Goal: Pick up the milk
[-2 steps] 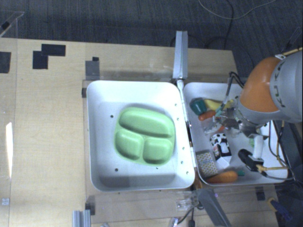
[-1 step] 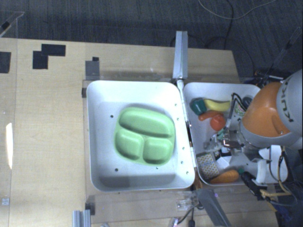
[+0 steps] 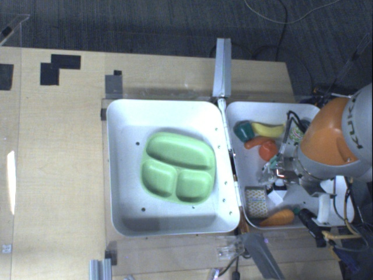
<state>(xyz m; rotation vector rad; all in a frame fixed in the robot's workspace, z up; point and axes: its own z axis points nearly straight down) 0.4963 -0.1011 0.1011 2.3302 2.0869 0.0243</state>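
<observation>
A small speckled grey-and-white carton [image 3: 255,201], which I take for the milk, lies in the near left part of the right bin [image 3: 247,111]. My gripper [image 3: 276,175] reaches down into this bin from the right, just right of and slightly beyond the carton. Its tip is low among the toy foods. The orange wrist band [image 3: 326,136] and grey arm hide the right half of the bin. I see nothing clearly held.
A yellow banana [image 3: 267,129], a teal piece [image 3: 243,130] and a red piece [image 3: 266,149] lie at the far side of the right bin. An orange piece [image 3: 278,217] lies by its near wall. The left bin [image 3: 122,214] holds a green divided plate [image 3: 178,167].
</observation>
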